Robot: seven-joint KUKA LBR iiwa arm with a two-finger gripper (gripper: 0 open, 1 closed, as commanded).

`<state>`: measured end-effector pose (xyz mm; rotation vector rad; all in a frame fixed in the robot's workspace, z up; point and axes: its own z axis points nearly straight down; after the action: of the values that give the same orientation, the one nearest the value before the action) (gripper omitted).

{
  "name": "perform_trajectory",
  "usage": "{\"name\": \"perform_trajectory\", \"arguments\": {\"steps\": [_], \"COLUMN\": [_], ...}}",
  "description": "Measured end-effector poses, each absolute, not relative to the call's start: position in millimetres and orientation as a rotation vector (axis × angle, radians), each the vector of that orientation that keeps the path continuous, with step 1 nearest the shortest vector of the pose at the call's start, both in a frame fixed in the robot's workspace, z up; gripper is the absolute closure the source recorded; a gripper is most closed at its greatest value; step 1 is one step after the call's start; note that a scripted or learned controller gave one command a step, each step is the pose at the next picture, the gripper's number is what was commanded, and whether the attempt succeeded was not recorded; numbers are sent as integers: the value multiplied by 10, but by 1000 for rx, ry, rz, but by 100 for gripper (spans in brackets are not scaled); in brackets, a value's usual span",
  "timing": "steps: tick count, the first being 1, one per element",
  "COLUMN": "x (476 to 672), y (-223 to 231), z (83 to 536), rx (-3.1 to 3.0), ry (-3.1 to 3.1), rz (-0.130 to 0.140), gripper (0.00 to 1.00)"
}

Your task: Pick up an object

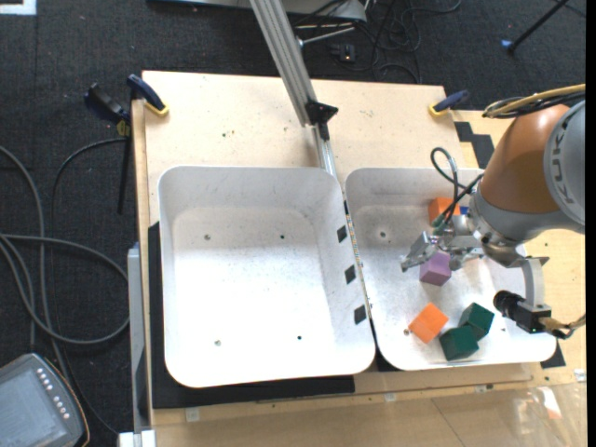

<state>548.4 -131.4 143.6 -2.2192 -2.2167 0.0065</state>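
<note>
The left bin (186, 250) fills the frame's centre-left on the worktop (242, 119), its white floor bare. In the right bin (382, 212), the pincer (430, 252) sits mid-bin, touching a purple block (435, 268); whether its fingers pinch it, I cannot tell. Lower right, an orange block (428, 323) and two green blocks (468, 331) crowd the front rim.

Two bins side by side on bench (242, 119); blocks (453, 329) lie in right bin (386, 212), lower right of frame.
</note>
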Motion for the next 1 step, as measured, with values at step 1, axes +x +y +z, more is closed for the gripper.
{"name": "perform_trajectory", "arguments": {"steps": [1], "x": [5553], "y": [-1336], "z": [1236], "rx": [-2236], "ry": [-2239], "rz": [-17], "gripper": [0]}}
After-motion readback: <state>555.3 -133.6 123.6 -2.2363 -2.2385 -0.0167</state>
